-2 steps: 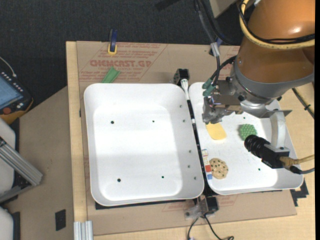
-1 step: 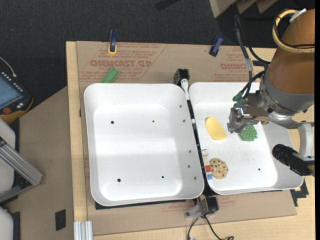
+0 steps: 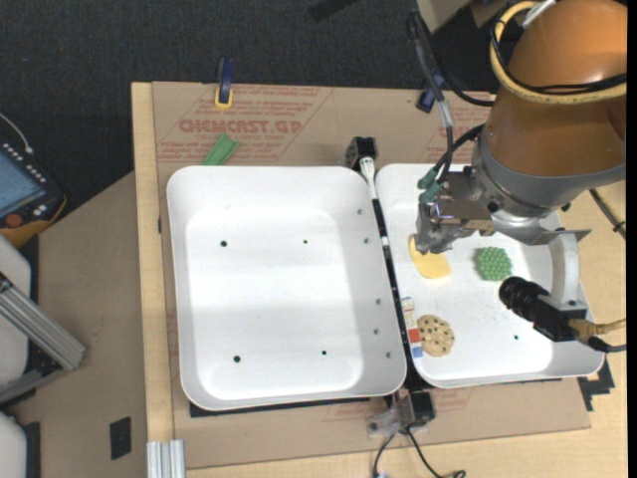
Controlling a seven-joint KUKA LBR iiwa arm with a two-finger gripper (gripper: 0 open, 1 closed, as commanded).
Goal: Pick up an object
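Observation:
My gripper [image 3: 430, 243] hangs low over the right bin [image 3: 468, 361], its tip right at a pale yellow flat piece [image 3: 432, 264] lying near the bin's left side. The gripper body hides the top of that piece. A green bumpy object [image 3: 493, 262] lies just to the right of the gripper. Near the bin's front left sits a round tan cookie with dark chips [image 3: 435, 335].
The left bin [image 3: 269, 287] stands beside the right one, with a divider rail [image 3: 383, 247] between them. A small red and white item [image 3: 413, 335] lies along the rail by the cookie. A green strip [image 3: 220, 149] rests on the cardboard behind the left bin.

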